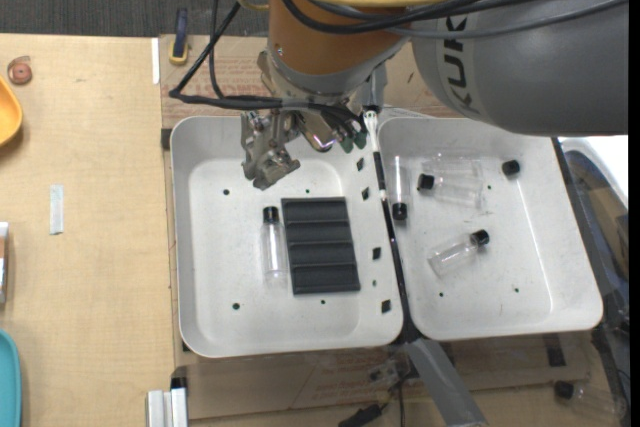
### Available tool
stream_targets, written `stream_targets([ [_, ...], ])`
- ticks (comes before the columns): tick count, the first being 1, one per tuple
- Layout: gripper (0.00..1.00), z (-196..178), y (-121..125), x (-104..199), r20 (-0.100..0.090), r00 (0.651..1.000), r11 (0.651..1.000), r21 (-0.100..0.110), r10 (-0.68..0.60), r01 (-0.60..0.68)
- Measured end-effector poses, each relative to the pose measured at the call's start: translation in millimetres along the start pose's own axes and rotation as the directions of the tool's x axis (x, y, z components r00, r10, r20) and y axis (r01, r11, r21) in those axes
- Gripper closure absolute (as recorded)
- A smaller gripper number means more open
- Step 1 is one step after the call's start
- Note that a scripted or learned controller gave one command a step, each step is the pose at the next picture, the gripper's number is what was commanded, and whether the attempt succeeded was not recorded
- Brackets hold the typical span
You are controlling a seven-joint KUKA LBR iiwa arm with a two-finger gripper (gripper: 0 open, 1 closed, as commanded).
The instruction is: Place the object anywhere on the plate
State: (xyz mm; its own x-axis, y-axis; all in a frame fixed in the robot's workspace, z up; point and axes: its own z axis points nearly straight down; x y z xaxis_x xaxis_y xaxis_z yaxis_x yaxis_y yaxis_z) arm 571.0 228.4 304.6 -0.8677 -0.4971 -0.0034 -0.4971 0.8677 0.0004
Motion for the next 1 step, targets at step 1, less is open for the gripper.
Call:
stream_targets([
  [1, 1.0, -9.8, 21.0, 35.9, -0.001, 0.943, 0.943, -0.001, -0.333, 0.333],
])
